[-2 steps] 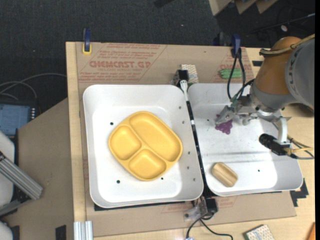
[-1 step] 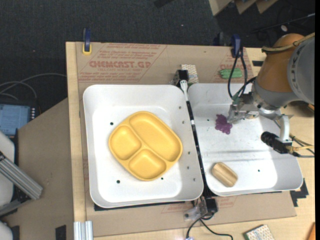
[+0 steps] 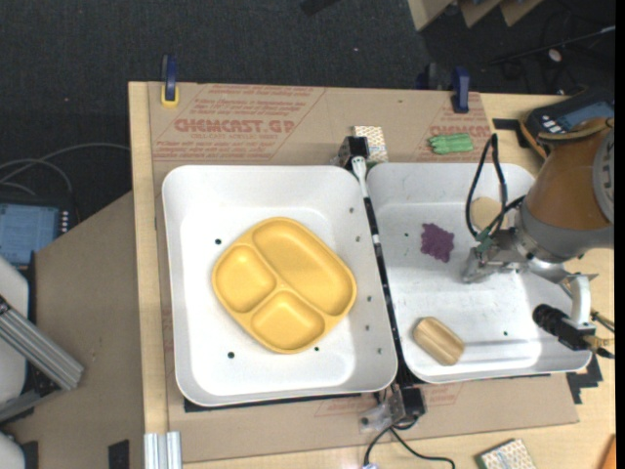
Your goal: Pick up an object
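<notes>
Brown board (image 3: pixel 244 115) on dark carpet (image 3: pixel 146 18) bears both bins; gripper (image 3: pixel 480 265) state unclear.

Gripper (image 3: pixel 479 265) low in right bin (image 3: pixel 508 358), beside purple object (image 3: pixel 437 241).

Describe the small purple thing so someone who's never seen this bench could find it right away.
Start at the right white bin, the one the arm reaches into. The purple object lies on its floor in the upper left part, just left of the gripper. It is small, dark purple and ragged-edged, unlike the smooth tan block nearer the bin's front edge.
</notes>
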Controlling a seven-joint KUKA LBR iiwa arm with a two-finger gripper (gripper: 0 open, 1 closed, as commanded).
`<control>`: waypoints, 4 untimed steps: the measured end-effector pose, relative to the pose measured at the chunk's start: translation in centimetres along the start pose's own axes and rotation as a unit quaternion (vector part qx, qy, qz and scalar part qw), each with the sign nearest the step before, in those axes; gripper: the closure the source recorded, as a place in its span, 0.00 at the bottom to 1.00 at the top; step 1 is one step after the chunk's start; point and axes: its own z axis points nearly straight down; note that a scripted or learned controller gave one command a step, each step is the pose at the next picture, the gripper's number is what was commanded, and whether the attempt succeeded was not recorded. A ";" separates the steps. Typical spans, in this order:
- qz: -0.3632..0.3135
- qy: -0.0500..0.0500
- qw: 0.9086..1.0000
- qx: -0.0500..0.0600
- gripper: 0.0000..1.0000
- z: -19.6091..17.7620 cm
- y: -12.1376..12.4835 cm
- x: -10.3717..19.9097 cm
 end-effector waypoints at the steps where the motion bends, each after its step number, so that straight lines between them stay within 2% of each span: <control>1: -0.004 -0.003 1.000 -0.011 1.00 -11.4 4.3 1.8; 2: -0.005 0.001 1.000 0.001 1.00 -1.1 5.4 6.6; 3: -0.003 -0.001 1.000 -0.003 0.00 -1.7 5.5 6.3; 4: 0.001 -0.001 1.000 -0.001 0.00 0.0 2.3 -1.3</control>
